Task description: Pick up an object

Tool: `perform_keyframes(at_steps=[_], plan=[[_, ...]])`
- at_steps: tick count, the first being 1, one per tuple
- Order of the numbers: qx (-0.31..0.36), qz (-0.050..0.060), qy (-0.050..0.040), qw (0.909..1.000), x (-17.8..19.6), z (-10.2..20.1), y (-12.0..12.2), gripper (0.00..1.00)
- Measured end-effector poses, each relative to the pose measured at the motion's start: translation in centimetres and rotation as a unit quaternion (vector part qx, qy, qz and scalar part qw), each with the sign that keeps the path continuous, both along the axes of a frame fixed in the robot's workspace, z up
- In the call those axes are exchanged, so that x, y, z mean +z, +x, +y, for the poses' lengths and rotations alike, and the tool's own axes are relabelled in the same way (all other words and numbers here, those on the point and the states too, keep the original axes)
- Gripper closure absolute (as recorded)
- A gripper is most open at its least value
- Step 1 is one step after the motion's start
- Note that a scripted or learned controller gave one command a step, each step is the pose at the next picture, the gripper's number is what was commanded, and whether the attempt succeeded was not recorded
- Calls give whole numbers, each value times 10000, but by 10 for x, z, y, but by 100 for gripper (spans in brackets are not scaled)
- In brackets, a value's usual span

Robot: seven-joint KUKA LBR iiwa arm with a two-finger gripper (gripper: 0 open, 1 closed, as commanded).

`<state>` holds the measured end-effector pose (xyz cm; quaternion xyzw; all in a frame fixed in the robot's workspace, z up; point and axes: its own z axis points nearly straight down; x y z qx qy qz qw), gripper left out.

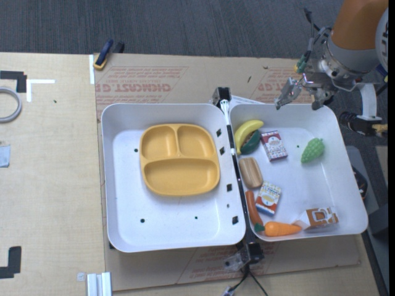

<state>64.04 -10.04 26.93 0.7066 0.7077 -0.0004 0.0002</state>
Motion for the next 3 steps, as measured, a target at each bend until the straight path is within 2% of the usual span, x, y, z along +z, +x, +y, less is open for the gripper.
perform_keyframes(at_steps=[1, 2, 3], plan=[[-890, 5, 4, 9960, -172, 6, -53, 0], [-905, 0, 4, 9959, -162, 6, -52, 100], [-902, 0, 4, 9959, -162, 6, -52, 0]])
